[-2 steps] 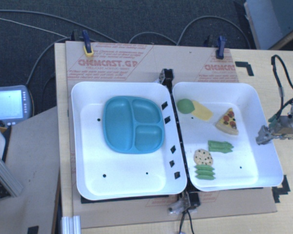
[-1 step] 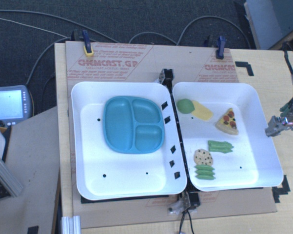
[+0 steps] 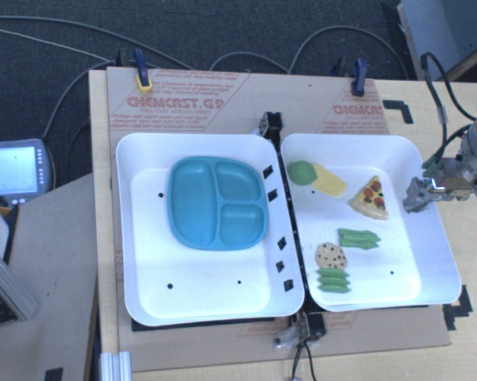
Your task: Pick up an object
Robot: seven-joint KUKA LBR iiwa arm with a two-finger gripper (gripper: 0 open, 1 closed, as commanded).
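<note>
The right bin [image 3: 428, 236] holds several toy foods: a green round piece [image 3: 301, 172] beside a yellow piece [image 3: 329, 182], a pizza slice [image 3: 371, 198], a green bean bundle [image 3: 358, 239], a cookie [image 3: 330, 255] and a green pea pod [image 3: 333, 281]. My gripper [image 3: 421, 193] hangs at the bin's right rim, to the right of the pizza slice and apart from it. Nothing shows between its fingers.
The left bin [image 3: 143, 268] holds a blue divided plate [image 3: 218, 203]. A black divider with clips [image 3: 279, 213] runs between the bins. Two blue clamps [image 3: 142, 71] hold the board at the back. A small screen [image 3: 14, 168] stands off the bench at left.
</note>
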